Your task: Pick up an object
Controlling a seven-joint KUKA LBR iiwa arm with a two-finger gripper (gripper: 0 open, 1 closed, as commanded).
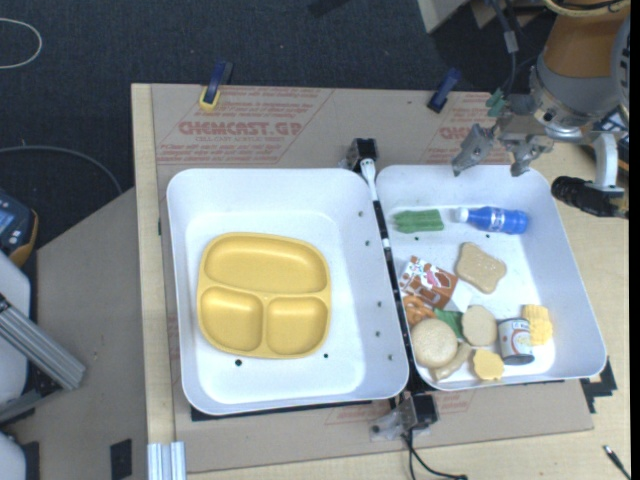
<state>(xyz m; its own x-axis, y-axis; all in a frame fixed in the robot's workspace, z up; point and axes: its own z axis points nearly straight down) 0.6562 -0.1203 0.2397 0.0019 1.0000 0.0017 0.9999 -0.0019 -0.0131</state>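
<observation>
fingers [502, 154] spread apart, holding nothing | blue bottle [495, 219] just below them

Both white bins, the left bin [190, 268] and the right bin [575, 288], look like smooth, slightly glossy plastic, and the yellow divided tray [264, 293] has the same moulded plastic look with a soft sheen. They sit on a matt brown board [300, 128], like cardboard or protective paper with red print. The blue bottle [495, 219] looks like shiny plastic, and the small can [515, 339] has a metallic rim.
</observation>
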